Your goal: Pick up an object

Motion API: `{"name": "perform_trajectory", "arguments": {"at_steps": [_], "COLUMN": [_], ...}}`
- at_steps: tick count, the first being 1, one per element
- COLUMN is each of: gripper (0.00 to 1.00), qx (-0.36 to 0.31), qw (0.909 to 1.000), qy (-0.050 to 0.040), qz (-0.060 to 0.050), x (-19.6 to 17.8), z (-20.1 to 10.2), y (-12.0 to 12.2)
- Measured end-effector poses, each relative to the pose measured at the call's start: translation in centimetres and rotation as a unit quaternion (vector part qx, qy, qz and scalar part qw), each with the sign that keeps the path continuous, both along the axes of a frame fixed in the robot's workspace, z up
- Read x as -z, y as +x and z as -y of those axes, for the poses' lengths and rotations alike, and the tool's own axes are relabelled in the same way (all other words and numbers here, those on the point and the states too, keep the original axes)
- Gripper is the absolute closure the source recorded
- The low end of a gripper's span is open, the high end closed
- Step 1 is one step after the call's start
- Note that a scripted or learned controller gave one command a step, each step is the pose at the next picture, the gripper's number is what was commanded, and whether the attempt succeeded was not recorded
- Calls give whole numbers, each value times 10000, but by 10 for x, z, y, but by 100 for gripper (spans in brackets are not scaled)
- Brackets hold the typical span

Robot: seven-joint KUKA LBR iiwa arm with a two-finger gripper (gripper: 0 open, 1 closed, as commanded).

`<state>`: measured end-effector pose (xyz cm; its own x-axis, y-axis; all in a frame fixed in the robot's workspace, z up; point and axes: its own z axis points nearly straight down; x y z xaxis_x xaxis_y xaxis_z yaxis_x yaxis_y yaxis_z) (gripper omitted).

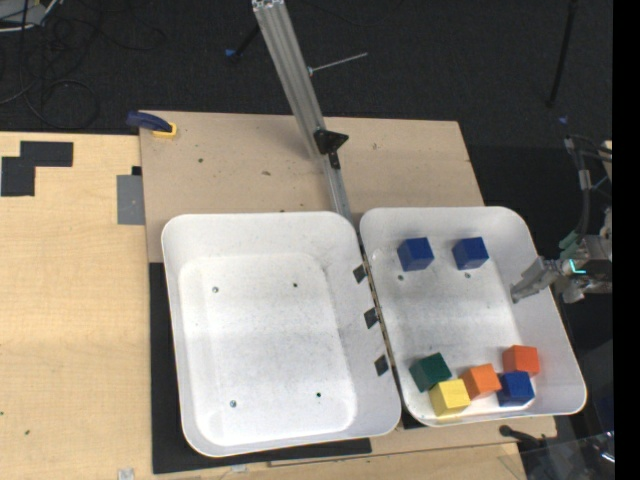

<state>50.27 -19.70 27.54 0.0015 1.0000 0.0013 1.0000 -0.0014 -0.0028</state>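
Seven small coloured cubes are seen in the right shallow white bin (545, 258): two blue cubes (415, 254) near its far wall, five clustered at its near corner. The hand (530, 281) is placed at the right rim, above nothing graspable; whether open or closed cannot be told.

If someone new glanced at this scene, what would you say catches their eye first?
Probably the coloured blocks in the right bin: two blue cubes side by side near its far edge, and a tight cluster of green, yellow, orange, red-orange and blue blocks in its near right corner. The gripper sits at that bin's right rim.
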Motion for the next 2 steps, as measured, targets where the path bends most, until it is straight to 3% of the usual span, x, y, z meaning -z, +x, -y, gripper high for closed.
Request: {"name": "perform_trajectory", "arguments": {"at_steps": [2], "gripper": [0], "qx": [-2], "qw": [10000], "qy": [8], "qz": [-24], "x": [95], "z": [7], "y": [6]}}
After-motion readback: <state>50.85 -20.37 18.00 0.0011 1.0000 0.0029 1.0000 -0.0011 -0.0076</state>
